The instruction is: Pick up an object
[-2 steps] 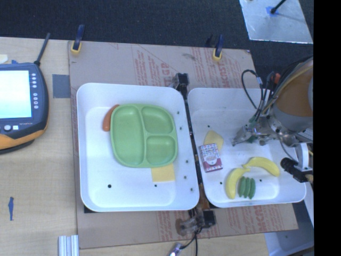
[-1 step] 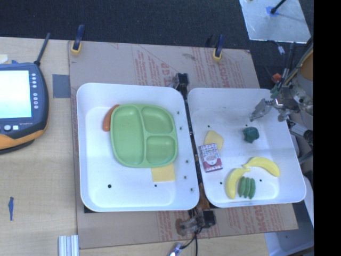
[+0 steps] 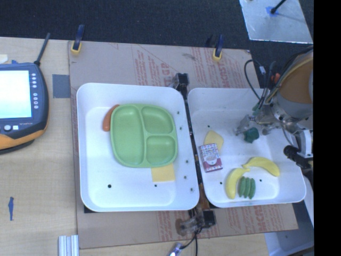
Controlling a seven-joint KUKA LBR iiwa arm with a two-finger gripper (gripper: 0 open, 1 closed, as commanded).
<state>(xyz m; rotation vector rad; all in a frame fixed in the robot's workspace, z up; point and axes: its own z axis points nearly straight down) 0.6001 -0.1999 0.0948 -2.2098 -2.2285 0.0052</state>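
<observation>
Counter (image 3: 42, 185): holds two white bins side by side.
Left bin (image 3: 93, 191): a green plate (image 3: 144, 135) lies on a yellow square (image 3: 163, 174).
Right bin (image 3: 224, 103): toys lie loose, easy to grab.
Arm (image 3: 298, 87): reaches in from the right, low over the right bin.
Bananas (image 3: 262, 165): two, near a green pod (image 3: 246, 187) (and a small card (image 3: 210, 157)).
End effector (image 3: 254, 126): right by a small green thing (image 3: 251, 135), likely the one to pick; I cannot tell if it grips.

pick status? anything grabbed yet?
Done: the gripper is down in the right bin, at a small dark green object. In hand: nothing visibly lifted; the grip is unclear. Left: secure it and lift. The bananas and green plate lie untouched.
</observation>
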